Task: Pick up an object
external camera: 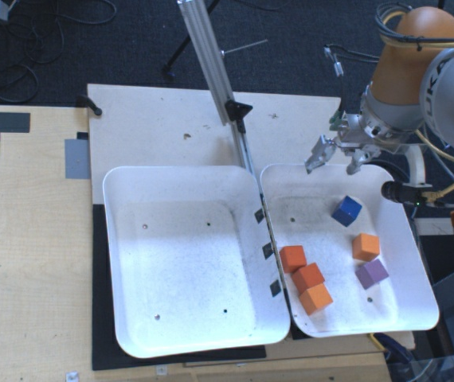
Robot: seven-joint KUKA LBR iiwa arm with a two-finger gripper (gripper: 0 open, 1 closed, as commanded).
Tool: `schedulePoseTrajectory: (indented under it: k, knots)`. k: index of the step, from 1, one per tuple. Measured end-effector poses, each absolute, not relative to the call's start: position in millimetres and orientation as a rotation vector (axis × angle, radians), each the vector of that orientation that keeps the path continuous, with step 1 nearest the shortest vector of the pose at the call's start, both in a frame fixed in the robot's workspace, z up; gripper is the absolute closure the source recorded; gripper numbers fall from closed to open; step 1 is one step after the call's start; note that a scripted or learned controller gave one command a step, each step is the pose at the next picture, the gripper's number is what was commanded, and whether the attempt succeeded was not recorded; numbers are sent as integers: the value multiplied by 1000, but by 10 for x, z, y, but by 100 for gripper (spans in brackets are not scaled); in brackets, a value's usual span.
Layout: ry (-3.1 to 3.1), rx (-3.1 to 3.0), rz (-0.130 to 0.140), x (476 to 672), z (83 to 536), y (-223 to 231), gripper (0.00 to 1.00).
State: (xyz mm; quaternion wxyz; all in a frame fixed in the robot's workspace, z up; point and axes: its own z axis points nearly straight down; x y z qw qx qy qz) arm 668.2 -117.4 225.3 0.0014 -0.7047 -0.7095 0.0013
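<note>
Your bench carries two white bins; the right bin (418,293) holds six blocks. At upper right, your gripper (338,159) hangs with fingers apart, nothing between them.

Open fingers (337,157) above right bin (418,309), blue cube (346,210) below, nothing held

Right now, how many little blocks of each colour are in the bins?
Orange blocks: 4
Blue block: 1
Purple block: 1
Total: 6, all in the right-hand bin.
</note>
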Motion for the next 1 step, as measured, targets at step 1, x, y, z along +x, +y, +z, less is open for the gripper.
schedulePoseTrajectory:
  k: [1]
  knots:
    - [-2211,-2222,12,6628,1518,-1792,0]
